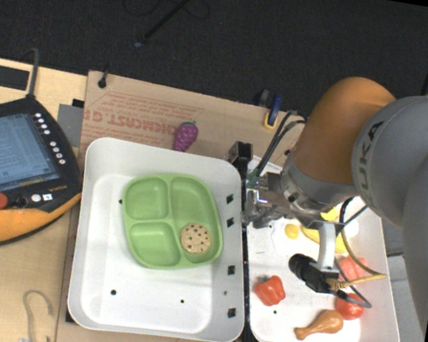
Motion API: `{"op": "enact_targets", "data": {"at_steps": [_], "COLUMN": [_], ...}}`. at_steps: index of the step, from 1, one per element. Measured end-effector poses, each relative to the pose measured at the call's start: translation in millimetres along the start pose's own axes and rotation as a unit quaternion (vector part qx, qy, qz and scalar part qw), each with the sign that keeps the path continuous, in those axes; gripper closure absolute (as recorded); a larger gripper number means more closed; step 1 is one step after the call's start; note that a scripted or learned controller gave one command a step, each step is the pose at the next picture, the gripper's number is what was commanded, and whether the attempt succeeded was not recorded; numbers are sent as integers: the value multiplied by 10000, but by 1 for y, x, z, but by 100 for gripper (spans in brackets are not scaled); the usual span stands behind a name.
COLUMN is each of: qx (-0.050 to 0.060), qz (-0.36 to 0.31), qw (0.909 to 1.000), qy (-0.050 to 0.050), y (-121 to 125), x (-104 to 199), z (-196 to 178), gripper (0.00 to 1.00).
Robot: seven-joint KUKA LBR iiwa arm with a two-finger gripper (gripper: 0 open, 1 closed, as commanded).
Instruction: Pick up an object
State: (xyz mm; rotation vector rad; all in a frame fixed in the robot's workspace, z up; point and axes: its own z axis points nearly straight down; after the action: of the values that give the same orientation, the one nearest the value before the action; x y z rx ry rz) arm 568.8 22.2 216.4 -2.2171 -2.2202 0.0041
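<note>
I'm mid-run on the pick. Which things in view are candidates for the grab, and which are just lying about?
Belongs to the job:
- red plastic pepper
- tan toy drumstick
- small red toy tomato
- right white bin that holds them
- gripper

Lying about:
- green divided tray with round cookie, in the left white bin
- purple toy
- teach pendant

Even overhead light is seen across the scene, and the two white bins (95, 284) are rendered bright, nearly washed out. Above the bins, the background is lost in darkness. Soft shadows are cast beneath the slightly blurred arm (389, 156).
</note>
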Motion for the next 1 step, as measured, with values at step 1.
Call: {"op": "enact_targets", "data": {"at_steps": [1], "qx": [-6], "qz": [-2], "qw": [10000], "qy": [-6], "y": [0], "x": [-1], "z": [-1], "gripper": [100]}}
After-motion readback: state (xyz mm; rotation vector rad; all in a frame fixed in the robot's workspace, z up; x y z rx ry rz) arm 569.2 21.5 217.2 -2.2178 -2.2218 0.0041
